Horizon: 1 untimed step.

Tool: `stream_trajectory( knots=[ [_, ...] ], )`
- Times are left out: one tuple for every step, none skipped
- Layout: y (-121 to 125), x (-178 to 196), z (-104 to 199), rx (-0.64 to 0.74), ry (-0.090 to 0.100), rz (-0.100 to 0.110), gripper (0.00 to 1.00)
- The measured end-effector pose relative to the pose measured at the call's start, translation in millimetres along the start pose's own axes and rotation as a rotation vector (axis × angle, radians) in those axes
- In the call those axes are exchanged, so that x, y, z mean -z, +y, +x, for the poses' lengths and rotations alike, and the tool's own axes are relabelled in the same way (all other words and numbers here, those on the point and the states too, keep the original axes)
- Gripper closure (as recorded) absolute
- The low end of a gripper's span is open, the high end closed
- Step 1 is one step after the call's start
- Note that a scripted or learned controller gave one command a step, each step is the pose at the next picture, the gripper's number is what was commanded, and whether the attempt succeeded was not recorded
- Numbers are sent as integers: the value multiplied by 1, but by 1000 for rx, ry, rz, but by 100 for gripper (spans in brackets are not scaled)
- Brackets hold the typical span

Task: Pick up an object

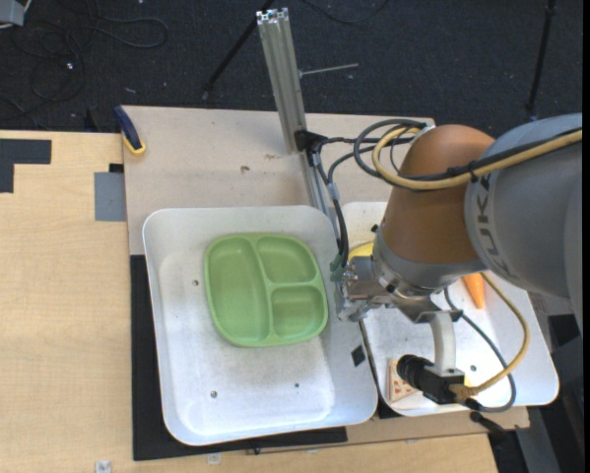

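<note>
1. Left bin (245, 392): white and shallow, the larger share of the view. Its near half is bare and speckled with grey dust.

2. Right bin (537, 380): white, side by side with the left bin and largely covered by the arm.

3. Pizza slice (400, 390): a small pale wedge with red spots. It lies flat in the right bin, close to the near-left corner.

4. Small black piece (358, 355): sits where the two bins meet, towards the near side. Too small to tell what it is.

5. Gripper (348, 294): over the seam between the bins, just beside the right edge of the green plate. Whether it touches the plate cannot be told. Claw state cannot be told from this view, and nothing is seen grasped.

6. Green plate (267, 290): a divided plate with three compartments, lying flat and open side up. It is in the left bin, in the far half and towards the right wall. Of the things to pick, it is the one closest to the gripper.

7. Orange piece (475, 290): slim and tapered, in the right bin towards the right wall, partly hidden by the arm.

8. Arm (442, 205): grey with an orange band, reaching in over the right bin.

9. Bench (206, 156): a pale board, bare beyond the bins.

10. Metal post (285, 77): slim, standing at a tilt at the far edge of the bench.

11. Blue-and-yellow tool (129, 132): at the far-left corner of the bench.
</note>
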State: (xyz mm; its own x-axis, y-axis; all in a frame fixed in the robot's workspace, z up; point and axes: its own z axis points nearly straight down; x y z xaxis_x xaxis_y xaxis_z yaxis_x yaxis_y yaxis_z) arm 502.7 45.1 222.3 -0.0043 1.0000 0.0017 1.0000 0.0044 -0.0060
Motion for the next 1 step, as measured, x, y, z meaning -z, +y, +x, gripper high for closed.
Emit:
stream_trajectory(
  knots=[
    [-6,10,46,0,-1,-4,100]
  ],
)
